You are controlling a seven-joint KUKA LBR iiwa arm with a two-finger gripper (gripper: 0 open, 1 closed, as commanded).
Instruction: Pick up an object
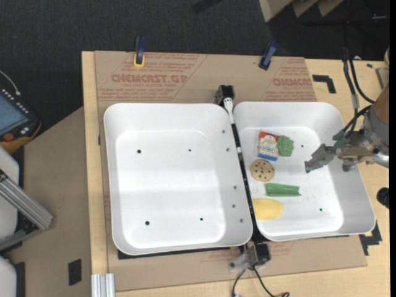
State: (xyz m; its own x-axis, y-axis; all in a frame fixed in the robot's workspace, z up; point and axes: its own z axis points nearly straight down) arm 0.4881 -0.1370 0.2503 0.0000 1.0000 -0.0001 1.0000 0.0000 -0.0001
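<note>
Right bin: holds five items, grouped toward its left side. Small red, white and blue carton, touching a green broccoli-like piece. Below them, round chocolate-chip cookie; then a flat green bar; nearest the front, a yellow lemon-shaped piece.

Gripper: over the right bin's right half, apart from all items; whether its fingers are open or closed cannot be told.

Left bin: white, shallow.
</note>
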